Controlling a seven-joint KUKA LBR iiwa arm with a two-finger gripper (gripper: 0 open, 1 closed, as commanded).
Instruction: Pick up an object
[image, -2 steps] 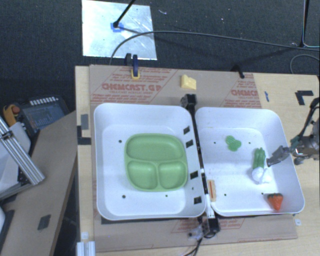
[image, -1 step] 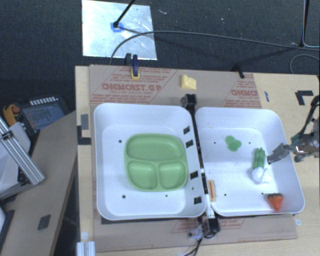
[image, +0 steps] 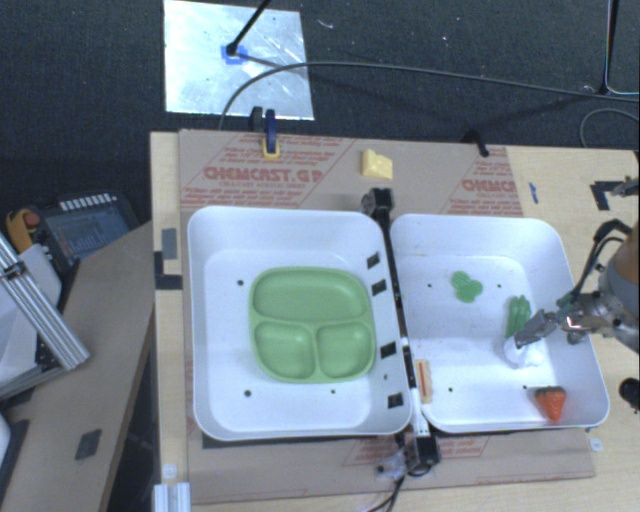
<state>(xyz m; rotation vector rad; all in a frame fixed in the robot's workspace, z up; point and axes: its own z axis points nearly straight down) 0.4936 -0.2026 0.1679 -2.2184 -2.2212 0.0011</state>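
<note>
**Gripper low over the right bin, beside the green piece**

Start at the gripper: you see it reaching in from the right edge, low over the right bin, its dark tip pointing left and slightly down. You cannot tell from this angle how the tip is set, and nothing is visibly caught in it. Right at the tip lies a small white object, touching or nearly touching it; which one you cannot tell. Just above the tip sits an elongated green object, lying on the bin floor near the right wall.

Move outward and you find a second, rounder green object further left on the same floor, apart from the gripper. In the bin's near right corner rests an orange-red object with a green top, like a toy strawberry, well clear of the tip.

Across the divider, the left bin holds a pale green sectioned plate with three compartments, lying flat near the middle. A small orange piece lies along the seam between the bins.

Beyond the bins, on the brown board behind them, you see a yellow block.
</note>
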